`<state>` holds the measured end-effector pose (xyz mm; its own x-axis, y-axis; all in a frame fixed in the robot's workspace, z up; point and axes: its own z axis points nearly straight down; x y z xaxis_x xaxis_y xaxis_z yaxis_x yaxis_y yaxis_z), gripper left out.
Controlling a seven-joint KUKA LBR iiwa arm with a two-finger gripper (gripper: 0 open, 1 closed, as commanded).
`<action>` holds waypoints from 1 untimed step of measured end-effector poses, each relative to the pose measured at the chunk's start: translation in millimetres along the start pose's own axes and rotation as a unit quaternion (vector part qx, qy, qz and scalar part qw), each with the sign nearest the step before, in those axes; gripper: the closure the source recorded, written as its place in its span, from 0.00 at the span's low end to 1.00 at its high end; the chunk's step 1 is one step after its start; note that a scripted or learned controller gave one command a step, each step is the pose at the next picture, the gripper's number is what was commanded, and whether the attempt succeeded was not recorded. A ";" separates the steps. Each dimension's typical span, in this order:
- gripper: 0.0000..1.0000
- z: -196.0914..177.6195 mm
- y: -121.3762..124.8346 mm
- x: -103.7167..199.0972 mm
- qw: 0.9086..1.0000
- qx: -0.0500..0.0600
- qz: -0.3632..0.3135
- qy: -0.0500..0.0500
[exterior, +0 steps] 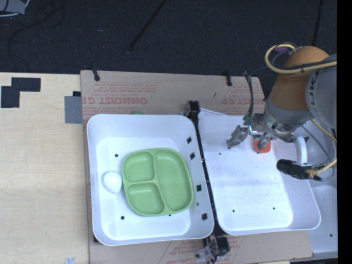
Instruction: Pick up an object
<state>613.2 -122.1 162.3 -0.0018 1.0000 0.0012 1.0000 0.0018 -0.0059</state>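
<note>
Right now the tool (248, 136) is down low inside the right-hand shallow white plastic bin (275, 216), near its back wall, with one grey finger (236, 138) poking out to the left; from this slant I cannot tell whether its fingers are apart or together. Just beside it, on the arm's side, sits a small orange-red object (263, 145), partly tucked under the wrist hardware, and I can't make out whether anything is clamped on it or merely next to it. So, as I judge it, the pick is not yet done: nothing is visibly lifted clear of the bin floor, and the closing, lifting and carrying away all look left to do. The grey arm with its orange band (297, 87) comes in from the right and bends steeply down over the bin's far corner, wrist tipped toward the middle divider, with a yellowish cable (278, 53) looped above it and a black fitting (294, 169) hanging below. Further out, the left-hand white bin (99, 147) holds a pale green three-compartment plastic plate (158, 181), lying flat, and a small white egg-shaped ball (112, 181) touching the plate's left edge. Both bins rest on a sheet of brown cardboard (143, 95) spread over the pale wooden worktop (38, 175).
</note>
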 end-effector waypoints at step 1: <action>0.00 42.9 1.5 2.1 1.000 0.000 0.000 0.000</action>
<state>614.5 -119.9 119.4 -0.0012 1.0000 0.0007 1.0000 0.0012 -0.0057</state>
